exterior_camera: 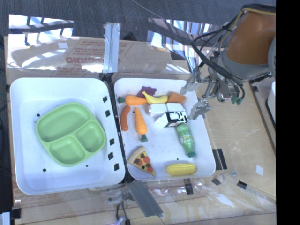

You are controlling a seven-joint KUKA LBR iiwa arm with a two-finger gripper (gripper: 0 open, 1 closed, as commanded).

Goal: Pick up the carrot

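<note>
Gripper (196,96) poised above right bin's (205,139) far corner, fingers apart, nothing held; carrot (140,121) well left, unobstructed for grasp.

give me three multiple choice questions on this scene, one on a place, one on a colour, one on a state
1. Where does the pizza slice lie?
A. on the green plate
B. in the right bin, near its front edge
C. on the bench outside the bins

2. What colour is the divided plate in the left bin?
A. green
B. red
C. blue

3. How does the green bottle rest?
A. upright
B. on its side
C. held by the gripper

Answers:
1 B, it sits low in the right bin beside the corn.
2 A, the plate is light green.
3 B, it lies flat on the bin floor, apart from the gripper.
</note>
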